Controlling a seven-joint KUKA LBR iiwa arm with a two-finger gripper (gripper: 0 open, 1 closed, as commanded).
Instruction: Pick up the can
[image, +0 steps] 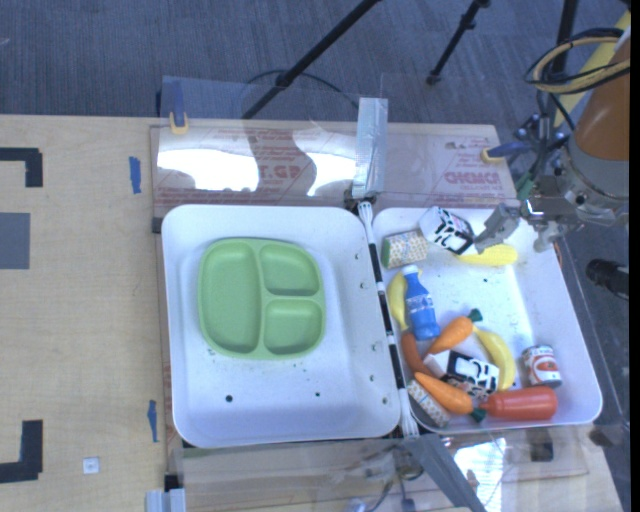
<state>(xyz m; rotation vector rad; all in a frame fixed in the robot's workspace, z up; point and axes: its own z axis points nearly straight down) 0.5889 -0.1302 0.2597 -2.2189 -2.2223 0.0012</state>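
The can (541, 365), small and red and white, stands near the right wall of the right bin (575, 300), towards the front. My gripper (519, 233) hangs over the back of that bin, well behind the can. Its two grey fingers (491, 229) are spread apart and open, with nothing between them. Just below them lies a yellow banana (489, 256).
The right bin also holds a blue bottle (421, 306), carrots (452, 335), a second banana (497, 355), a red pepper (518, 403) and black-and-white items (447, 231). A green divided plate (262, 297) sits in the left bin (190, 400).
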